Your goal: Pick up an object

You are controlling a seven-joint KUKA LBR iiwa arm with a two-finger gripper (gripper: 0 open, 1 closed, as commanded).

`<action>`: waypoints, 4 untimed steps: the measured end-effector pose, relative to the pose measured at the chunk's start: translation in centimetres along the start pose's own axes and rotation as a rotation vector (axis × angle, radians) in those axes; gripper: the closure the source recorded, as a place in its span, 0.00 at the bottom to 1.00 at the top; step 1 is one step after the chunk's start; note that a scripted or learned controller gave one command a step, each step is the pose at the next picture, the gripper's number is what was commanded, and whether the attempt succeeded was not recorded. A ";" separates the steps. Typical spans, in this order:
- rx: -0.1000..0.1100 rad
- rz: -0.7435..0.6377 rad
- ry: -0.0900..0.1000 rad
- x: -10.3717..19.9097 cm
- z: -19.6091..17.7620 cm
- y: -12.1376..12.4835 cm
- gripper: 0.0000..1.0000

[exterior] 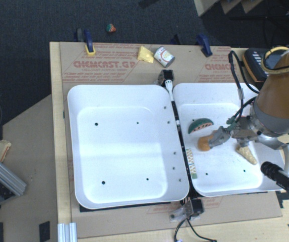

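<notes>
Risk of a glancing miss: end effector [216, 137] sits low in the right white bin [220, 185], fingertips touching the small round orange object [204, 144]; grip state cannot be told. Green-and-red watermelon-slice toy [201, 125] lies just beyond. A nudge could roll the orange piece away.
</notes>
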State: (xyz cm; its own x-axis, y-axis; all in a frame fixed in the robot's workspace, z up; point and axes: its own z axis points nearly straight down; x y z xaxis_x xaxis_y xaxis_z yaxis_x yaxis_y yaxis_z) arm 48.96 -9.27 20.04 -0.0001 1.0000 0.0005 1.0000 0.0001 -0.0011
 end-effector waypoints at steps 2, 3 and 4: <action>-0.009 -0.005 -0.001 0.2 11.5 14.5 0.00; 0.005 0.001 0.001 -0.1 11.6 9.1 0.00; 0.007 0.004 0.002 -0.9 11.6 2.4 0.00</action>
State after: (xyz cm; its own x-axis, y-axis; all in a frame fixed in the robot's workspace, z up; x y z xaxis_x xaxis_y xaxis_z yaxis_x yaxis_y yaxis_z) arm 51.34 -10.16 8.42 0.0036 1.0000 0.0021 1.0000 -0.0036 -0.0080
